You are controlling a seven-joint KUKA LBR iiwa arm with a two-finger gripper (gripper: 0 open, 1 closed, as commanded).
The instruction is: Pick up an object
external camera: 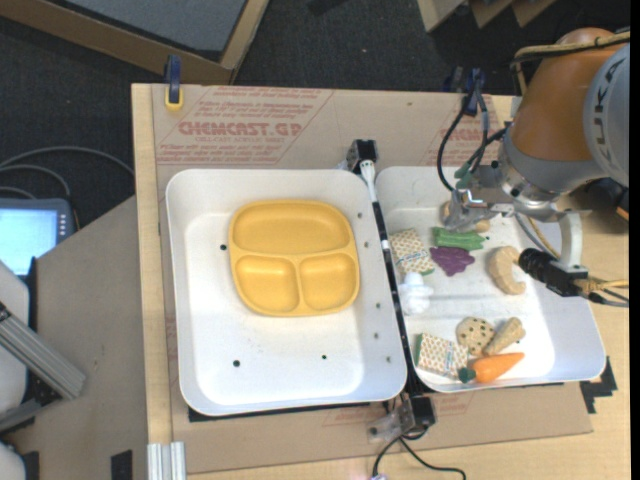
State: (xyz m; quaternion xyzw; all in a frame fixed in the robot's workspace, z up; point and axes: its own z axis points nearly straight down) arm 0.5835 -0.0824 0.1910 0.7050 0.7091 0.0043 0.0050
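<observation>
Claw [462, 211]: metal, low over the right bin [570, 363]'s upper part; whether its grip is wide or closed, cannot tell.
Green pod [458, 237]: smooth, long, just beneath the claw, partly hidden.
Grapes [452, 259]: purple, knobbly, beside the pod.
Carrot [497, 366]: glossy orange, tapered, near front rim.
Left bin [200, 348]: holds a yellow three-section plate [295, 256].
Arm [565, 118]: cut off at right.

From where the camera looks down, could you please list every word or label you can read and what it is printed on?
"CHEMCAST GP": red print on the brown paper-covered board above the white bins.
Smaller red lines beneath it: too blurred to read.
"KU": partial dark letters on the grey arm housing at the right edge.
</observation>
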